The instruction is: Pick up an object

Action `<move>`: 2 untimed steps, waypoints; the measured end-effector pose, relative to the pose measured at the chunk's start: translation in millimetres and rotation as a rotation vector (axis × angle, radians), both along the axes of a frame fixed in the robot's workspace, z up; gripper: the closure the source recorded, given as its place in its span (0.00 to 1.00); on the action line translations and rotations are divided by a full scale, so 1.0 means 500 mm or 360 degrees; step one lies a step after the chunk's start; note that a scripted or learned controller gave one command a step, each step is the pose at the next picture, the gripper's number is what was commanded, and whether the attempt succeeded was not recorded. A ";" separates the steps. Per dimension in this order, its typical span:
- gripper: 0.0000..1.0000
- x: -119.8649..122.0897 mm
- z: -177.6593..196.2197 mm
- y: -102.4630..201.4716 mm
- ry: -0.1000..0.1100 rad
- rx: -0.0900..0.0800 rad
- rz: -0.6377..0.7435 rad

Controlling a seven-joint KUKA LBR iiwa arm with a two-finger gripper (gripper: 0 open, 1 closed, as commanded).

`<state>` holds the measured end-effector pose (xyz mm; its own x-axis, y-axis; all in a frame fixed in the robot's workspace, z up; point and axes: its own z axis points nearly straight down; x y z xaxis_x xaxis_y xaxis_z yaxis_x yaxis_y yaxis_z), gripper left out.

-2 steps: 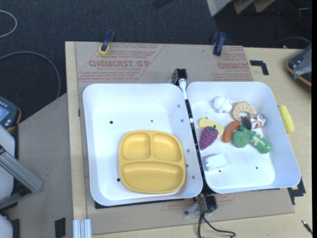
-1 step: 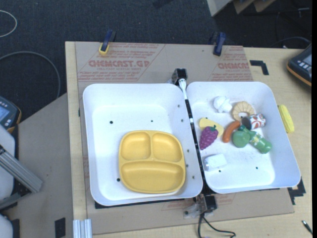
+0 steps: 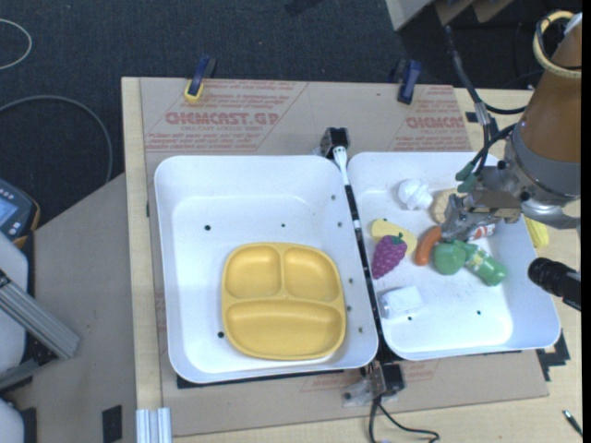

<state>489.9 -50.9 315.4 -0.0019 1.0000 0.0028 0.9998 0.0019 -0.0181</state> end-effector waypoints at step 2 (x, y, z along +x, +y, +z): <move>1.00 0.145 0.249 0.199 -0.0055 0.0000 0.0006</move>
<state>562.5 48.8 440.0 -0.0056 1.0000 0.0027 0.9998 0.0056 0.0168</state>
